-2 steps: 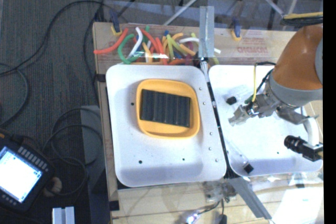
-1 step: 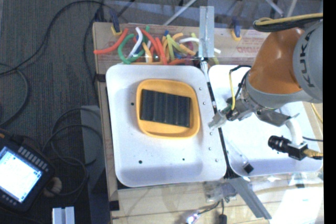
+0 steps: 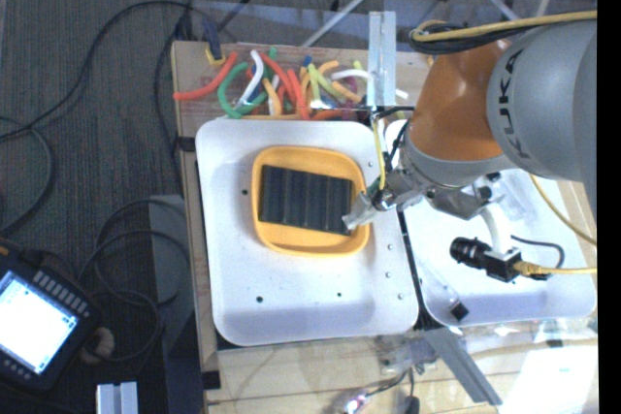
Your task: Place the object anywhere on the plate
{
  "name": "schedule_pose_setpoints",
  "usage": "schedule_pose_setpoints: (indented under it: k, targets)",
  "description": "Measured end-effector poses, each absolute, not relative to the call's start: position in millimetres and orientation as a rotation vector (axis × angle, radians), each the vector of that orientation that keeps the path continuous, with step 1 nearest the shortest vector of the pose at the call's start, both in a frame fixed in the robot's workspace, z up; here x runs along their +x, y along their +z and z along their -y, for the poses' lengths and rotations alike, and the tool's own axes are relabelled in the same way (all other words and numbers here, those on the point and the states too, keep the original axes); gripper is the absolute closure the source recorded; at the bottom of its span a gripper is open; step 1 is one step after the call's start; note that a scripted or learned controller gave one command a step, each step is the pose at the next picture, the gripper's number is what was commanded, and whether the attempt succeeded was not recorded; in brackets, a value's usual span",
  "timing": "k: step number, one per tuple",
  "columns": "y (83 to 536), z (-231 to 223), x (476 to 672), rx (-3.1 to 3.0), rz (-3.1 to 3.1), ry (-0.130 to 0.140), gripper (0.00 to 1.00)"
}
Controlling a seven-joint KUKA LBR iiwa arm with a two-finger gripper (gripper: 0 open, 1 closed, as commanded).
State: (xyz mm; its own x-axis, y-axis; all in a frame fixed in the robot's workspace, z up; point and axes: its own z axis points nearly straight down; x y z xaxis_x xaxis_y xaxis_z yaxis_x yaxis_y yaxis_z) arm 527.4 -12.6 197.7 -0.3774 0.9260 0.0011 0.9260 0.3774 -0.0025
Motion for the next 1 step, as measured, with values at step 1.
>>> schedule_pose_setpoints:
  k: [1]
  targets:
    - [197.7,12.8,527.4,-1.752,2.605,0.002,0.0]
